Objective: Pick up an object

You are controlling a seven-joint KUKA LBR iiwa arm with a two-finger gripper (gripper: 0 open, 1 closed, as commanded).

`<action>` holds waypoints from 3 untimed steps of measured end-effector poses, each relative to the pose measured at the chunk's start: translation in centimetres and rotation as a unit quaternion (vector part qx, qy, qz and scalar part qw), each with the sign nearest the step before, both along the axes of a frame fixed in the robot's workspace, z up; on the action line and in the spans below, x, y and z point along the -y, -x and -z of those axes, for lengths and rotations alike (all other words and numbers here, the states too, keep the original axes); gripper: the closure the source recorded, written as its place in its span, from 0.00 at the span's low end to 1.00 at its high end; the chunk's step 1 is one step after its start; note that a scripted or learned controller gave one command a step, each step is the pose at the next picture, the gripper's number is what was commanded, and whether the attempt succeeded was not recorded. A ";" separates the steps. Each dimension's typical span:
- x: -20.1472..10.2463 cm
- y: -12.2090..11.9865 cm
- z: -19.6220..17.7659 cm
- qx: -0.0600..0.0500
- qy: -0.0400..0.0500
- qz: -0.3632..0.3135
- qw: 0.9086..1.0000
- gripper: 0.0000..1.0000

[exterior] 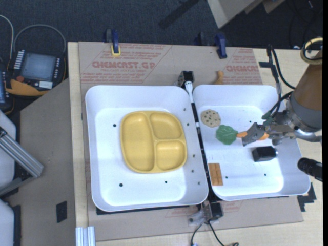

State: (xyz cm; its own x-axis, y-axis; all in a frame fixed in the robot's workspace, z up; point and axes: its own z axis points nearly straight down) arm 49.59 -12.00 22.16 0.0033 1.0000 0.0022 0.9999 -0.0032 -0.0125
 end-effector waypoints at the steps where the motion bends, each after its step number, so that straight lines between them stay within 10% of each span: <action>1: 0.0 -0.3 -0.6 0.006 0.001 -0.002 1.000 0.00; 3: 1.1 -0.2 9.5 0.003 0.000 -0.001 1.000 0.00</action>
